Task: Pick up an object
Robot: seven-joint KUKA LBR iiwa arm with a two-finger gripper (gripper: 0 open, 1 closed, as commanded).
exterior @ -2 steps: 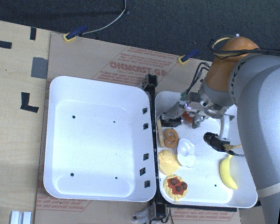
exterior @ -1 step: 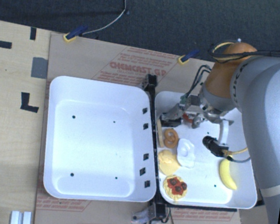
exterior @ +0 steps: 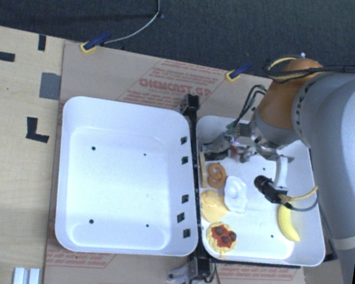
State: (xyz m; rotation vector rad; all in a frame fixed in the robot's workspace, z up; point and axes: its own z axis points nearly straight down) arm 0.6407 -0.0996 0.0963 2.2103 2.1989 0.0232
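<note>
A small brown pretzel-shaped piece (exterior: 216, 174) is seen in the right bin (exterior: 252, 240), close to that bin's left wall. A white lumpy object (exterior: 236, 194) lies just beside the pretzel-shaped piece, on its right. A pale yellow lump (exterior: 213, 207) is placed just below both, touching or nearly touching the white object. Nearer the bin's front edge, a round yellow piece with red spots (exterior: 221, 237) is found. A banana (exterior: 288, 225) is laid well apart from these, toward the bin's right side, with its stem pointing up and to the right.

The jaws are held low over the upper left part of the right bin, just above the pretzel-shaped piece in the view. Whether they are open or closed cannot be told, and nothing is seen to be gripped by them. They are carried by the grey arm (exterior: 338, 149), whose orange band (exterior: 282, 104) is seen above the wrist.

The left bin (exterior: 125, 183) is set side by side with the right one. Both are borne on a cardboard sheet (exterior: 166, 87) with red print, which is laid on the pale worktop (exterior: 2, 165).
</note>
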